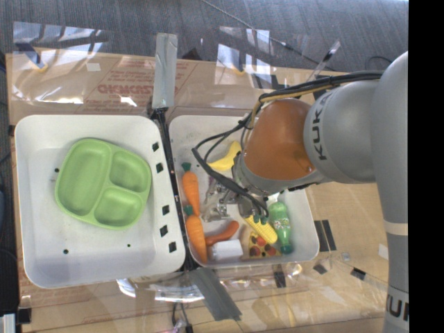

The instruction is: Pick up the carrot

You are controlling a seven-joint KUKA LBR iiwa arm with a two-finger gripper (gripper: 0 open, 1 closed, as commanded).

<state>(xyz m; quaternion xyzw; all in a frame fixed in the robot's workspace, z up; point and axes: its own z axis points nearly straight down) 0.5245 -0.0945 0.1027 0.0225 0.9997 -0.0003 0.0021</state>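
Observation:
Two orange carrots lie along the left wall of the right bin: one carrot (190,191) with a green top near the middle, another carrot (196,236) below it toward the front. My gripper (223,204) hangs low inside the right bin, just right of the upper carrot, under the orange wrist band (277,141). The metal finger parts are dark and tangled with cables. No carrot shows between them.
A green sectioned plate (104,182) rests in the left bin (41,255). The right bin (305,238) also holds a yellow banana (225,159), a corn cob (262,227), a green bottle (281,224), a red sausage (222,232) and a white block (225,250).

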